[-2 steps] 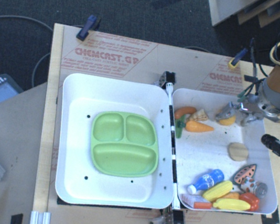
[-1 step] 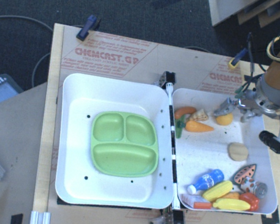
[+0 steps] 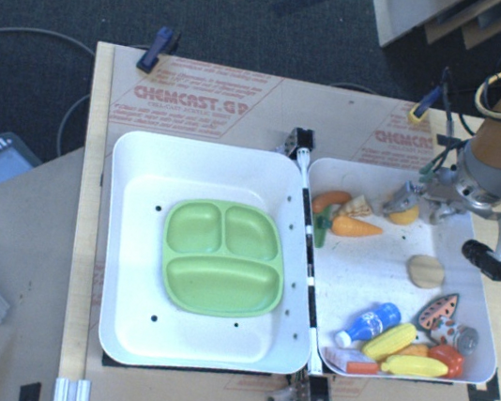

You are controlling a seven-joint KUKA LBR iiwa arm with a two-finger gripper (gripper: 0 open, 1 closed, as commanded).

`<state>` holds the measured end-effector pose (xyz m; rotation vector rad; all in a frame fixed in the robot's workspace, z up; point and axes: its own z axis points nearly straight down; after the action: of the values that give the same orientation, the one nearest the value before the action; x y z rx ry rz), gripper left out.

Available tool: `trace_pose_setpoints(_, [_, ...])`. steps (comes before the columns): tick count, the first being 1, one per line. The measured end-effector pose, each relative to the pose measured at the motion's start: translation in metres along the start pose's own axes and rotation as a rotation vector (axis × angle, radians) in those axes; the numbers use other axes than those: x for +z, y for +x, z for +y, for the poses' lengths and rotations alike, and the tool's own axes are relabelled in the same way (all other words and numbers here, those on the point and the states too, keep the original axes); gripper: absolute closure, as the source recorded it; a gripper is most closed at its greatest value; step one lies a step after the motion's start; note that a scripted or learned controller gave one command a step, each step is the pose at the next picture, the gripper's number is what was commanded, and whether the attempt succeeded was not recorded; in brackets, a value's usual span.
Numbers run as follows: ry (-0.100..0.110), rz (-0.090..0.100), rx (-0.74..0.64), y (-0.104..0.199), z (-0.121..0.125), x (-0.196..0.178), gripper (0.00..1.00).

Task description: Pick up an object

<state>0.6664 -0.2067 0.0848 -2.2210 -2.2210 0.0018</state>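
A small yellow toy (image 3: 404, 214) lies at the far end of the right bin (image 3: 487, 320), beside a toy carrot (image 3: 356, 228). The pincer (image 3: 413, 205) sits right over it; whether it is spread or pinching, I cannot tell. A green plate (image 3: 222, 259) rests in the left bin (image 3: 133, 223).

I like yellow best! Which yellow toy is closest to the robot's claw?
The small yellow piece at the right bin's top, right beside the gripper. The two bananas lie far off in the bottom corner.
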Motion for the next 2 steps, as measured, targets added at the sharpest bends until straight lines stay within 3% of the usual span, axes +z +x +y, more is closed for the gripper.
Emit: trace_pose_setpoints(2, [0.003, 0.011, -0.003, -0.006, 0.0014, -0.001, 0.0])
